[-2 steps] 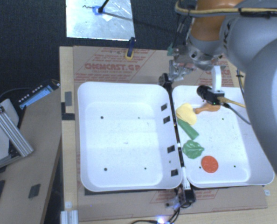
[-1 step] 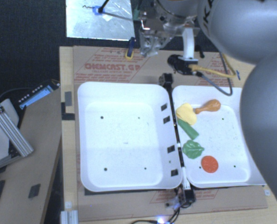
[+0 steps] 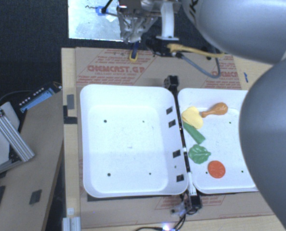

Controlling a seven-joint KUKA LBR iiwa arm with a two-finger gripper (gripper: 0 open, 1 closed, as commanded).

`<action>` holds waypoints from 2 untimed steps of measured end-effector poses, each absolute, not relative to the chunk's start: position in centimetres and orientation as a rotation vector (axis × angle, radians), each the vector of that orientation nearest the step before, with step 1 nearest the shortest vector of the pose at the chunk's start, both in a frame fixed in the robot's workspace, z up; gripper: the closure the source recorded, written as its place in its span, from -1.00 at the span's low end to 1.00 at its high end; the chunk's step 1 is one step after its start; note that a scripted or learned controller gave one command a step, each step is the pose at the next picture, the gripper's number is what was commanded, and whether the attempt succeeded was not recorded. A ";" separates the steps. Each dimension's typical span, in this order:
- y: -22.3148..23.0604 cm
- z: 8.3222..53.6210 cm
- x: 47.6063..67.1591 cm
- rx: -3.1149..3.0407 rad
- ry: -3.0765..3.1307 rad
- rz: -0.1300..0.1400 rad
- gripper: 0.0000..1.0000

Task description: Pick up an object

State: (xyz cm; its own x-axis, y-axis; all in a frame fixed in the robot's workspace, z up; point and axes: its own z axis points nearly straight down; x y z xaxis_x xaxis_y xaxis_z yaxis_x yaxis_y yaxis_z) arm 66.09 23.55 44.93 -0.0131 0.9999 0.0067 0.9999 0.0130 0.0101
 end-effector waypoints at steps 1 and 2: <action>23.5 48.7 59.9 2.214 2.228 0.008 1.00; 23.5 54.1 48.3 2.209 2.233 0.019 1.00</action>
